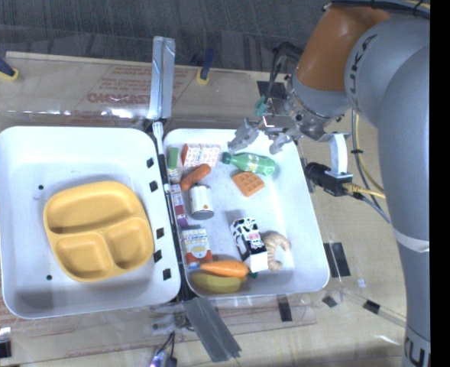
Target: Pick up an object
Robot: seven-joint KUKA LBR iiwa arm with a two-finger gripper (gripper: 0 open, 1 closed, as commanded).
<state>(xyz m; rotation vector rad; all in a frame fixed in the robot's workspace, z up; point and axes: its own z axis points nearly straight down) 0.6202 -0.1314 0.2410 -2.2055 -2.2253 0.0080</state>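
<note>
Nothing picked yet: gripper hovers at right bin's far edge, jaws spread apart, empty, just above green bottle. All items remain in bin; descent, grasp, lift left.

The arm is cut off by the frame's right and bottom edges. At lower centre, the carrot hides much of the banana. Labels on the carton and packets are too small to read.

I see a robotics lab: my grey arm works over two white bins clamped to a bench, cables trailing.
</note>
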